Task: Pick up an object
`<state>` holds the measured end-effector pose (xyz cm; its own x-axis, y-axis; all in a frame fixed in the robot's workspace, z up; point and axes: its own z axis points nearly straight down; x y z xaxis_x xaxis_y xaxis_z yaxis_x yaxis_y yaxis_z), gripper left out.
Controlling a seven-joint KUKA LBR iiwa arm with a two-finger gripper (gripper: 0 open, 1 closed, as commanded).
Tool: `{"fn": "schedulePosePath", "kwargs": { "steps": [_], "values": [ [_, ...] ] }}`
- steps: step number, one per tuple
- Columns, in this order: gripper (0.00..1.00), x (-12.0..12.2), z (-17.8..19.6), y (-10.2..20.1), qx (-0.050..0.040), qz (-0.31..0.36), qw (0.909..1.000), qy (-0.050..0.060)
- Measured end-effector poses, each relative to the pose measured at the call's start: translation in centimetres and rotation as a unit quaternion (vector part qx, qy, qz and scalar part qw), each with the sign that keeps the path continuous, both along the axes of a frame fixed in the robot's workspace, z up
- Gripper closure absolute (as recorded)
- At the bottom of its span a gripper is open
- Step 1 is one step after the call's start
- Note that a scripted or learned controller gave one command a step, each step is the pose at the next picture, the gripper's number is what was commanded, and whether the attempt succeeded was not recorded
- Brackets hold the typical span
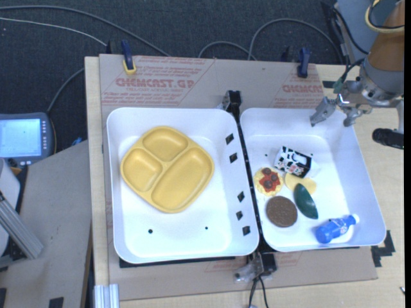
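Note:
My gripper hangs over the back right corner of the right bin, its two fingers spread apart with nothing between them. Below it in that bin lie a black-and-white patterned piece, a small pizza-like toy, a yellow piece, a dark green oval, a brown round cookie and a blue bottle. All of them rest on the bin floor, well in front of the gripper.
The left bin holds a yellow three-compartment plate. A divider with black clips separates the bins. Blue clamps hold the board at the back. A small screen sits at far left.

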<state>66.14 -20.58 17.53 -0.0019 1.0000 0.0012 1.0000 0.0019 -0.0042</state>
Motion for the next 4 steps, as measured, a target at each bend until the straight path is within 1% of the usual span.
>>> {"fn": "schedulePosePath", "kwargs": {
  "steps": [1,2,3,4],
  "values": [
    [0.0,0.1,-6.2,0.4,0.0001,0.0,1.0,0.0],
    [0.0,0.2,-9.1,0.5,-0.0001,0.0,1.0,0.0],
    [1.0,0.3,-7.8,0.5,-0.0009,0.001,1.0,-0.002],
    [1.0,0.5,-3.2,0.8,-0.0014,0.0,1.0,-0.005]
  ]
}}
